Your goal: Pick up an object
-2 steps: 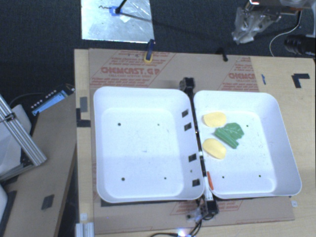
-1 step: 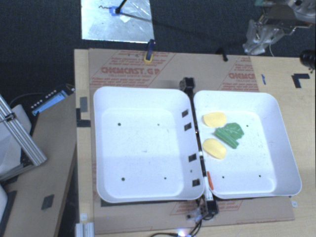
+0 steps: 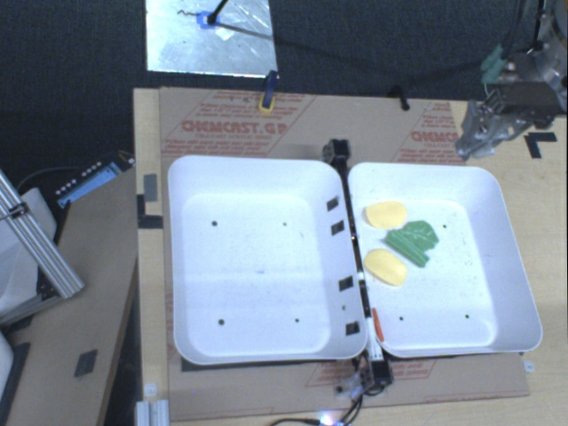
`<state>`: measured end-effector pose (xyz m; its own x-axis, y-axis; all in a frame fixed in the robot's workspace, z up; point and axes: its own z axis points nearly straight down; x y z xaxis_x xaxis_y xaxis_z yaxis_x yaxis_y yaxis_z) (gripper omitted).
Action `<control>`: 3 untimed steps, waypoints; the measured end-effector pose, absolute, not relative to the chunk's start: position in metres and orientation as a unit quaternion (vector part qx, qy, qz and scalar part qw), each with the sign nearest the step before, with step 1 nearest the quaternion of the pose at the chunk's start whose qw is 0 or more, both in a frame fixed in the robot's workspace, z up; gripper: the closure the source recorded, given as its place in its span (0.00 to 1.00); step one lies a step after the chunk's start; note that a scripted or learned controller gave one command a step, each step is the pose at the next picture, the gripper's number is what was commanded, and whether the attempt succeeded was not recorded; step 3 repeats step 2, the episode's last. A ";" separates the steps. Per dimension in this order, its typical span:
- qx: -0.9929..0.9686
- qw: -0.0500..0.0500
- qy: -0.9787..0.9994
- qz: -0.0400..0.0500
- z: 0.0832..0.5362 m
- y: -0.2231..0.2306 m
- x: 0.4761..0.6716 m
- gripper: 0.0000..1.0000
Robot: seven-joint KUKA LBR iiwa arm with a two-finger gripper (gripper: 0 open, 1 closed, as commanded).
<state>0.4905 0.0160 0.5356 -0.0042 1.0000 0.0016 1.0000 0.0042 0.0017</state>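
Note:
In the right bin (image 3: 497, 238) lie three small objects near its left side. A yellow oval piece (image 3: 386, 214) sits toward the back. A green leafy-shaped piece (image 3: 413, 241) lies just right of centre between the two yellow ones. A second yellow oval piece (image 3: 386, 267) rests in front of it. My gripper (image 3: 477, 140) hangs above the back right corner of the right bin, well apart from all three objects, with nothing visible between its fingers.
The left bin (image 3: 257, 264) stands beside the right one, joined by a black clipped divider (image 3: 348, 247). A metal sheet (image 3: 210, 23) lies on the dark floor at the back. A metal frame (image 3: 35, 256) stands at the left edge.

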 end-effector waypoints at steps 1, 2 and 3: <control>0.708 0.001 0.706 0.001 0.535 -0.025 0.488 1.00; 0.704 -0.002 0.710 -0.001 0.435 0.028 0.497 1.00; 0.704 -0.002 0.710 -0.001 0.435 0.028 0.497 1.00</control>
